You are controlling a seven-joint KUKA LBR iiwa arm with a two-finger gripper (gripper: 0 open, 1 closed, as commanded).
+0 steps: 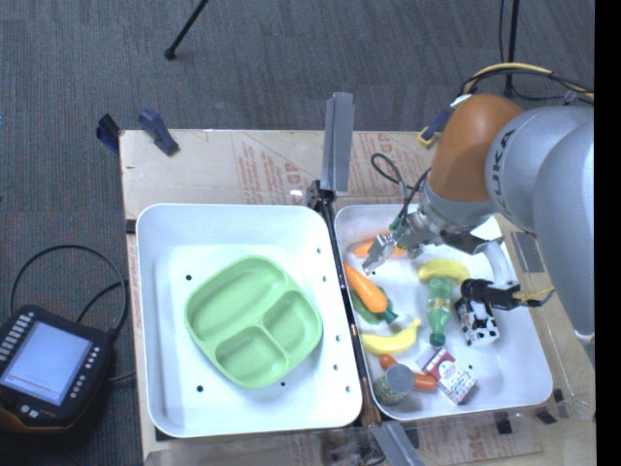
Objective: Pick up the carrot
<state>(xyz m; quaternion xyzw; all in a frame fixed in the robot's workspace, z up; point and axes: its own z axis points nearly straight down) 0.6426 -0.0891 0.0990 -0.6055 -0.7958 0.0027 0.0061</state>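
Here the counter (243, 168) is a flat board with red printing, carrying two shallow white plastic bins side by side. The left bin (160, 260) holds a pale green, smooth, rounded plate (254, 320) with three compartments, lying near the bin's middle. The grey arm (543, 183), glossy with an orange band, reaches in over the right bin (529, 362) from its far right corner. Its tool (380, 251) hangs over the bin's far left part, fingers narrowly parted around nothing I can make out, tips just above an orange piece (364, 249) at the far edge.

The carrot (367, 292) lies near the left wall of the right bin, a tapered, smooth orange body with a green end, slanting toward the bin's middle. Just nearer than it a curved yellow banana (393, 339) lies. A second banana (441, 270) sits toward the middle, touching a slim green bottle (439, 314). Beside that stands a small black-and-white cow figure (477, 323). At the near edge lie a round tin (395, 383) and a small red-and-white carton (449, 374).
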